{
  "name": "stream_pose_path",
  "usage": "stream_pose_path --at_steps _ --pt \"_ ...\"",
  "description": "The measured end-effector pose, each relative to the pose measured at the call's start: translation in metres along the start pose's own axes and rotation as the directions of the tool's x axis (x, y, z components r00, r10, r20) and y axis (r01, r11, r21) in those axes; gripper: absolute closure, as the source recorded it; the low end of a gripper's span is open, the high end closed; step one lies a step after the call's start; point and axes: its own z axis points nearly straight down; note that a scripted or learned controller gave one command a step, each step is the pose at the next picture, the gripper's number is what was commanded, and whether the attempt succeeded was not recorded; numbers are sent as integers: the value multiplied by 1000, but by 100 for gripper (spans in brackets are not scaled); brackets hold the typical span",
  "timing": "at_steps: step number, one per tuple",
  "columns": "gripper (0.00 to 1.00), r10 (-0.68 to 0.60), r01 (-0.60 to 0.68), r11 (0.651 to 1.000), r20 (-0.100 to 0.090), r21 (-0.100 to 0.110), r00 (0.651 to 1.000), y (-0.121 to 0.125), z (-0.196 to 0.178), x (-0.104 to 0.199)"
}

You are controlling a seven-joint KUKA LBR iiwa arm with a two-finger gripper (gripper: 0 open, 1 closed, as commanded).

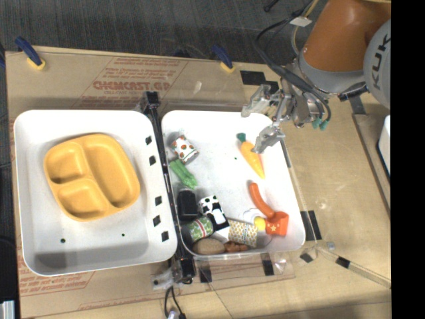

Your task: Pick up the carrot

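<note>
Now: hand over carrot

My hand (271, 121) hovers at the right bin's (199, 121) upper right, fingers spread, gripping nothing. The carrot (252, 155) lies just below it on bare bin floor, apart from the clutter, so approach looks easy.

We see the arm (345, 35) as a bulky rounded shell, its broad orange band (339, 28) glossy under the light, with a pale grey casing beside it that carries part of a dark printed letter at the right. Below the orange section we make out a grey ring and a darker collar. Black cables (285, 18) loop over the upper casing, and a small white tag sits near them. The gripper (272, 121) looks like bare silvery metal, built from angular brackets and thin linkages, with small teal-green fittings (321, 121) on its right side. Its finer parts blur together, so we cannot read any screws.
</note>
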Motion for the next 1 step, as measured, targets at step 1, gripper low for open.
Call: stream_pose_path --at_steps 1 --pt "0 -52 52 999 -10 -5 999 -30 95 -7"
